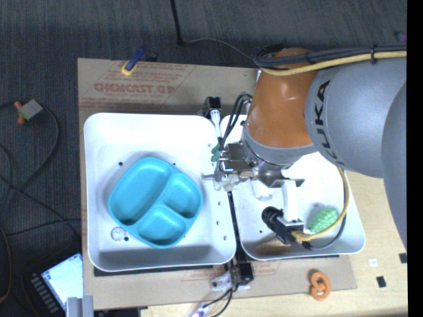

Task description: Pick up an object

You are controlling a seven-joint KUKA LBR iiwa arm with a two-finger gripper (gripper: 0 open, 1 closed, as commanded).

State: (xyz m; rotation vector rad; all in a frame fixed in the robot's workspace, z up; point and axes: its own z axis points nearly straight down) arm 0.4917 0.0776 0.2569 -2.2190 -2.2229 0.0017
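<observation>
A green bumpy object point(324, 219) lies in the right bin point(355, 240), near its front right corner. My gripper point(268, 189) hangs under the orange wrist band, low over the middle of that bin and to the left of the green object. The arm's bulk hides most of the gripper and the bin floor beneath it. In the left bin point(92, 177) lies a blue divided plate point(155, 200).
A small orange ring point(320, 284) lies on the bench in front of the right bin. A blue and yellow item point(134, 59) sits on the board behind the left bin. A yellow cable and black connector point(276, 222) hang by the gripper.
</observation>
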